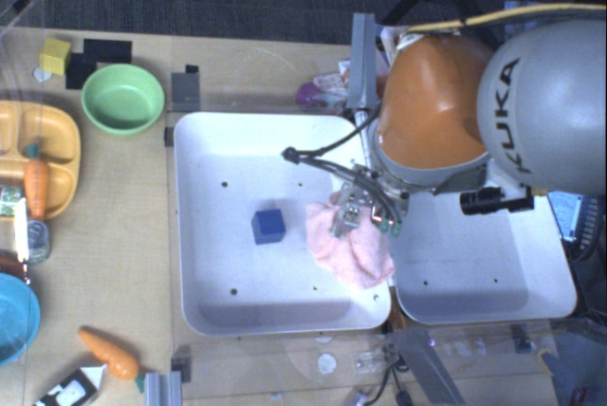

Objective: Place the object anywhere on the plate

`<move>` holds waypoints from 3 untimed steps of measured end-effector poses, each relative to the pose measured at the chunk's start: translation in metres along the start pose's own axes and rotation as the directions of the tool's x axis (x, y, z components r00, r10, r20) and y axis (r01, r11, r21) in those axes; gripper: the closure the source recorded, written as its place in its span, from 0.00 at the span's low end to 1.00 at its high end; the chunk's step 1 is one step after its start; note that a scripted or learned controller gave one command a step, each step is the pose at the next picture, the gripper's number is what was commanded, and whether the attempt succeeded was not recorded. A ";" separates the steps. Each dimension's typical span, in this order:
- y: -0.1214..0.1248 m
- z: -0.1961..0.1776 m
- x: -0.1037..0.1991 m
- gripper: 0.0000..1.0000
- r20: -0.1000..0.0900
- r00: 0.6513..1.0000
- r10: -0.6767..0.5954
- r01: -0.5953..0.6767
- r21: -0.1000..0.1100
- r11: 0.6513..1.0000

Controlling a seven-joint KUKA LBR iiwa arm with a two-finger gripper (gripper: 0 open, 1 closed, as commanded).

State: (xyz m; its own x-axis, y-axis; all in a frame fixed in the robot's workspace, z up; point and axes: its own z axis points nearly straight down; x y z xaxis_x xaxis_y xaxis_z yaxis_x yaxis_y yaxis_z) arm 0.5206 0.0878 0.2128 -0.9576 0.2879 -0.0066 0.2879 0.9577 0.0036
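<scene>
Arm (493,101) overhead, jaws (349,216) down on the pink cloth (353,252) at the left bin's (218,148) right edge; jaw opening cannot be told. Blue cube (269,226) just left, apart.

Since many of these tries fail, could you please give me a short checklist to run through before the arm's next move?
1. Tool over a graspable thing: ok, it sits at the pink cloth.
2. Cloth actually gripped: cannot tell.
3. Blue cube clear of the tool: ok, it lies apart, to the cloth's left in the left bin.
4. Plate located as the target: cannot tell; I see a green bowl and a yellow tray outside the bins.
5. Cable by the wrist free of the cloth: cannot tell.
</scene>
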 end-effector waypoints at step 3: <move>-0.045 0.028 -0.052 1.00 -0.002 0.979 0.205 -0.205 0.002 0.979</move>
State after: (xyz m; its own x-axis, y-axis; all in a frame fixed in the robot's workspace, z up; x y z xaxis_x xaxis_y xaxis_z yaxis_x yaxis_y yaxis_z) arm 0.5575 0.0294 0.1849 -0.8783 0.4781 -0.0033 0.4781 0.8783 0.0031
